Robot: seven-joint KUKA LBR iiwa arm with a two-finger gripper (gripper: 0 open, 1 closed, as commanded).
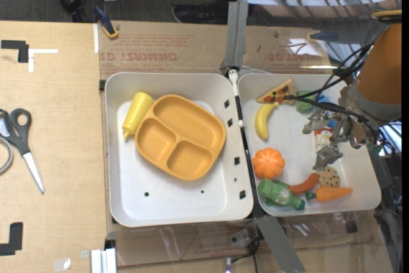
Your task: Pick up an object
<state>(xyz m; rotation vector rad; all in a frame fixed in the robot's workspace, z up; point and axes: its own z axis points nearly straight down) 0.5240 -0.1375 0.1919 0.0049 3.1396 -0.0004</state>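
Right bin (358, 204): banana (263, 120) roughly upright, tip down.

Red print ran across the cardboard (166, 48) behind the bins, upside down from the camera's side. Its large letters seemed to spell "CHEMICAL GE", though they were faint and partly cut off. A smaller line beneath was too small to read.

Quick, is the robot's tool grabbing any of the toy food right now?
Tool: hangs over the right bin, above the cookie; whether it grips anything cannot be told.
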